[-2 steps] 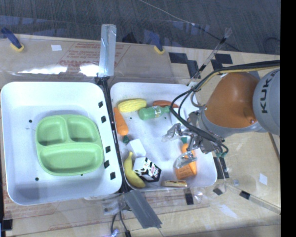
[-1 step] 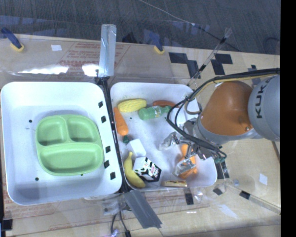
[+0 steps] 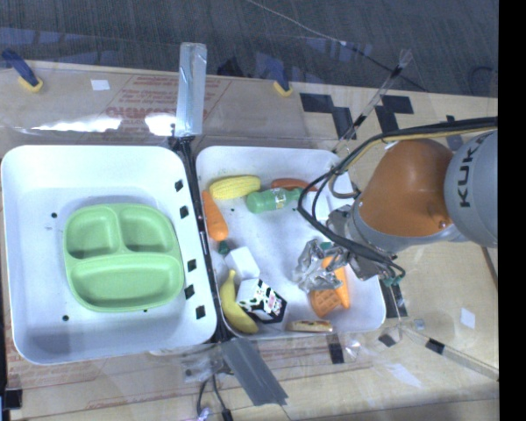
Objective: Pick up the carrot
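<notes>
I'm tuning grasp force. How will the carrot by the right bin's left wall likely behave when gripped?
The carrot looks like a smooth, tapered toy, so probably stiff and light. Its round shape may roll or slip from the gripper. It lies against the bin wall, likely cramping finger access.

Robotics lab bench, not a home. Grey KUKA arm (image 3: 438, 191) with orange band reaches in from 3 o'clock. Two white bins (image 3: 35, 174) sit side by side on a taped-down board, black tape marks (image 3: 329, 108) at 1 o'clock, yellow clips (image 3: 26, 77) at 10 o'clock. Loose cables (image 3: 377, 95) run over the bench. Toy food (image 3: 237, 187) in right bin, green tray (image 3: 123, 257) in left: test props. Dark carpet (image 3: 88, 7) at 12 o'clock.
</notes>
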Action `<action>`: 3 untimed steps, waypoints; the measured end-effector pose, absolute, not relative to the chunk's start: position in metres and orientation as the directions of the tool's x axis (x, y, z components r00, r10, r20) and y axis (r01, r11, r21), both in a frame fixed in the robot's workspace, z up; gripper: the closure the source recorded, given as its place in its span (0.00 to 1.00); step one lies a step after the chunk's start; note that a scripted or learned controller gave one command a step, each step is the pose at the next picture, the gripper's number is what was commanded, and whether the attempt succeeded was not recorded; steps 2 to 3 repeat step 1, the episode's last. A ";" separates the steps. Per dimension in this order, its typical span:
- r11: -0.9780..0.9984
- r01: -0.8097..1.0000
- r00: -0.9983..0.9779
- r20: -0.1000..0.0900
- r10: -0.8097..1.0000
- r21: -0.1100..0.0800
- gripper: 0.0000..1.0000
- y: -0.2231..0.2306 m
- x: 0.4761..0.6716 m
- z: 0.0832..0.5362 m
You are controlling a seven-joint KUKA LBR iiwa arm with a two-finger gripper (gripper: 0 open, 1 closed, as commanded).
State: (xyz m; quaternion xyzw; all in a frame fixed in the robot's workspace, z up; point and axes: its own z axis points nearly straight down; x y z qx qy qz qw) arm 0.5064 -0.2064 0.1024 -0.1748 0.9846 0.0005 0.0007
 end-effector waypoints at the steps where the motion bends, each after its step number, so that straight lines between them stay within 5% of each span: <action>1: 0.999 -0.041 -0.999 -0.006 -0.041 -0.001 1.00 -0.167 0.530 0.175; 3: 0.999 -0.041 -0.999 -0.006 -0.041 -0.001 1.00 -0.167 0.530 0.175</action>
